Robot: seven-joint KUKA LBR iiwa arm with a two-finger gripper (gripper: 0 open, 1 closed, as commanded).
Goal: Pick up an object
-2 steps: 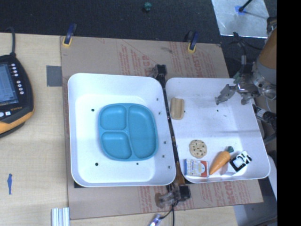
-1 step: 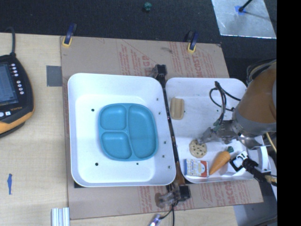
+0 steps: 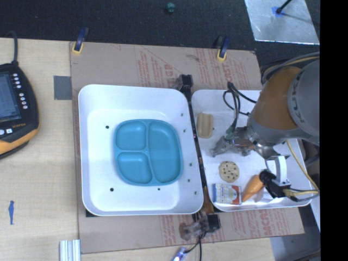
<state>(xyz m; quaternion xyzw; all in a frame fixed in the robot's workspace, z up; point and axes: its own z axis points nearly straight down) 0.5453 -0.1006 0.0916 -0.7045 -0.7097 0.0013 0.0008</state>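
Note:
The right white bin (image 3: 213, 98) holds a tan bread-like piece (image 3: 205, 125), a round chocolate-chip cookie (image 3: 229, 171), an orange carrot-shaped toy (image 3: 252, 188) and a small white and red packet (image 3: 225, 193). My gripper (image 3: 228, 145) hangs low over the middle of this bin, just above the cookie and right of the bread piece. Nothing shows between its fingers. The arm's grey and orange body (image 3: 283, 107) covers the bin's right part.
The left white bin (image 3: 92, 145) holds a blue divided plate (image 3: 148, 151). A black and orange teach pendant (image 3: 13, 110) lies at the far left of the bench. Clamps (image 3: 80, 39) pin the cardboard sheet at its back edge.

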